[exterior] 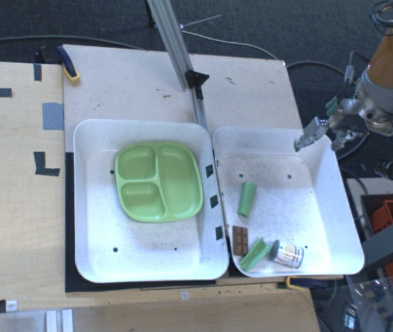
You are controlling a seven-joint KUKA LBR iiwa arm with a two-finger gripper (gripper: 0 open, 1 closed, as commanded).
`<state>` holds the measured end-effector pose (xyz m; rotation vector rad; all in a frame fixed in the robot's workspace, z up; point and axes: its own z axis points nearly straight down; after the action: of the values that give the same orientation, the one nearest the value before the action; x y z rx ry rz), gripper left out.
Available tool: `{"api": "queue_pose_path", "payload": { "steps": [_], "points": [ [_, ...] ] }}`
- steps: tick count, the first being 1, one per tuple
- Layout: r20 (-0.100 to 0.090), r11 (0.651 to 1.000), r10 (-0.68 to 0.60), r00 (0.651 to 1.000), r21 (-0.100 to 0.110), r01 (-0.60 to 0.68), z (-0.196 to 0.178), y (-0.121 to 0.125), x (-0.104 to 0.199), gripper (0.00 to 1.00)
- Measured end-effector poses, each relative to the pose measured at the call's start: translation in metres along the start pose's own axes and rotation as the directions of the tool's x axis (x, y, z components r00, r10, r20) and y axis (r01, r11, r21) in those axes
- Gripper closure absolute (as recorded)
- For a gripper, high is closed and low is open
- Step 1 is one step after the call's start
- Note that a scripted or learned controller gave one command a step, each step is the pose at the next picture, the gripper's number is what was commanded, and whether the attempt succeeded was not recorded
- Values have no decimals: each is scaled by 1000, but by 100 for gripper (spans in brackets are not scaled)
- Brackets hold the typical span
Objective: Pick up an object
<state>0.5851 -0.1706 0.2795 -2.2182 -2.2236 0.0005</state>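
Nearest the camera, along the near edge of the right bin (335, 185), lie three candidate objects: a small jar (288, 255) on its side, a green block (253, 254) just left of it and touching or nearly so, and a brown chocolate-like bar (240, 240) beside the bin's left wall. A green cylinder (246, 199) lies apart, toward the bin's middle. None is lifted. The gripper (319, 131) hangs over the far right corner of this bin, well apart from all four objects; whether it is open or closed cannot be told, and nothing is seen held. The left bin (86, 185) contains a green divided plate (159, 181). Judgement: the pick is not yet done; approach, descent and grasp all remain.
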Motion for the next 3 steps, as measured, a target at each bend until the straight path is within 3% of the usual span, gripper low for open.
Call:
{"api": "queue_pose_path", "payload": {
  "steps": [1,3],
  "points": [
    [0,1000,0,1000,0,0,0,0,0,0],
    [0,1000,1,1000,7,-1,118,-10,0,0]
  ]
}}
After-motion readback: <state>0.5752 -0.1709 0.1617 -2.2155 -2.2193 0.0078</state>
